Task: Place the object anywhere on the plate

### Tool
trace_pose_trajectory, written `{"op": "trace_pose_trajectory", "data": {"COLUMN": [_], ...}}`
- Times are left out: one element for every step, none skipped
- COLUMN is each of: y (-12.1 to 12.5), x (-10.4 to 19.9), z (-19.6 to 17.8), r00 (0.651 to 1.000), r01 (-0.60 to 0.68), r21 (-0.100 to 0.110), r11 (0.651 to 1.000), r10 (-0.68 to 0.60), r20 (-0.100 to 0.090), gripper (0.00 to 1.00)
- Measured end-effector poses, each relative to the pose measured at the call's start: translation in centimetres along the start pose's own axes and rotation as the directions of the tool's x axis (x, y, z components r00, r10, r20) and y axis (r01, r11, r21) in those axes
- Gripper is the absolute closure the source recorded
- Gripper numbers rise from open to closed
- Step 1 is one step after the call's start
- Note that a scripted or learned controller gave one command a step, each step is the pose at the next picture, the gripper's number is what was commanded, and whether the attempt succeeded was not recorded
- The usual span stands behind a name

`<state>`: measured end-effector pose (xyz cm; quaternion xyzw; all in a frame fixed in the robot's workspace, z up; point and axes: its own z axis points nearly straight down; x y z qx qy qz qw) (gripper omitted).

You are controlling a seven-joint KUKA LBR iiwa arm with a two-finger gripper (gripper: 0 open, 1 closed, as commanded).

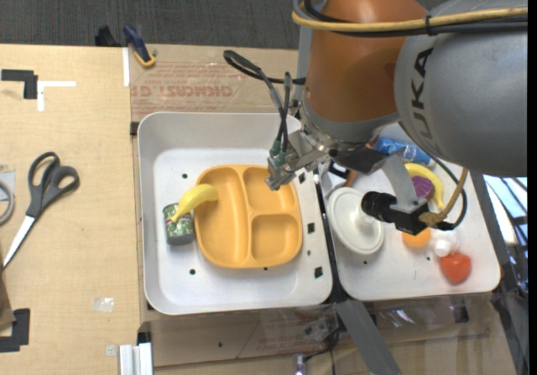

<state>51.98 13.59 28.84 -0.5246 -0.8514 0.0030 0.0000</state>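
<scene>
While the grey arm's tool [279,165] hangs over the upper right rim of the yellow three-compartment plastic plate [249,216], how far it is open cannot be told. The plate lies in the left white bin [168,285]. A yellow toy banana [193,199] rests across the plate's left edge, its long axis slanting down-left onto a small green-grey block [179,231].

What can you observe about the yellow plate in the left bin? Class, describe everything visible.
The yellow plate looks like smooth plastic, rounded, divided into three compartments. It lies flat in the left bin. A banana leans over its left rim. The gripper hovers at its upper right edge.
</scene>
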Motion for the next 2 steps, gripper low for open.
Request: {"op": "trace_pose_trajectory", "data": {"y": [-2.14,-2.14], "x": [4.02,4.01], "z": [-3.25,-3.25], "r00": [0.944,0.944], "r01": [0.33,0.331], "r21": [-0.006,-0.006], "r11": [0.944,0.944], "r10": [-0.33,-0.331], "r20": [0.0,0.001], "gripper": [1.0,0.0]}}
